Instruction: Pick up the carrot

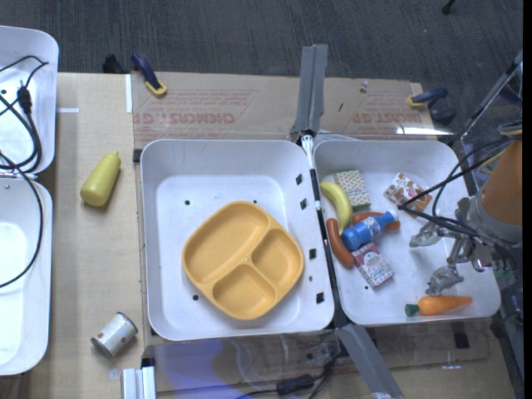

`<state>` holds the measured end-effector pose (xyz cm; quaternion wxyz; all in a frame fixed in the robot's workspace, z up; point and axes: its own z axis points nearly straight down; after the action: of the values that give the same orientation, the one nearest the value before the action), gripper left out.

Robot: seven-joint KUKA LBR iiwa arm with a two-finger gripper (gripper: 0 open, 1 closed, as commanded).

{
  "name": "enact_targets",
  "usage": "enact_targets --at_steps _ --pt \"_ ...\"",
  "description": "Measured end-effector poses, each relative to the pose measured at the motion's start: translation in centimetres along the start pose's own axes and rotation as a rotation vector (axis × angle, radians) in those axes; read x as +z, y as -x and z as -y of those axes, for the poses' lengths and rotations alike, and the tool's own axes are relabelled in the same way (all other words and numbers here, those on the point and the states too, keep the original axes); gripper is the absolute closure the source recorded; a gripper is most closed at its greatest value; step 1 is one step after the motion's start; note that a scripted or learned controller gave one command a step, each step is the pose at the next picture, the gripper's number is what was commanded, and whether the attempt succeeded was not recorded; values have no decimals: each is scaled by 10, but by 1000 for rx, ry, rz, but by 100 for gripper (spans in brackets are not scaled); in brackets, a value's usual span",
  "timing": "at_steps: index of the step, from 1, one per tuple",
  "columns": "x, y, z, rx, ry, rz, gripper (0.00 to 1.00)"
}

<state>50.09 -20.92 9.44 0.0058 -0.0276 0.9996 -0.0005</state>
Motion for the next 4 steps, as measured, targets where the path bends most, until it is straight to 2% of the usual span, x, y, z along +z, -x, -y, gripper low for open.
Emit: enact_targets --at_steps 1,2,3,4 --pt "-4 -9 6 -79 0 18 0" --pt "-5 -5 5 -292 -1 19 0" --pt "-1 -7 9 -694 1 4 0" --pt "2 -15 10 -1033 8 -5 0"
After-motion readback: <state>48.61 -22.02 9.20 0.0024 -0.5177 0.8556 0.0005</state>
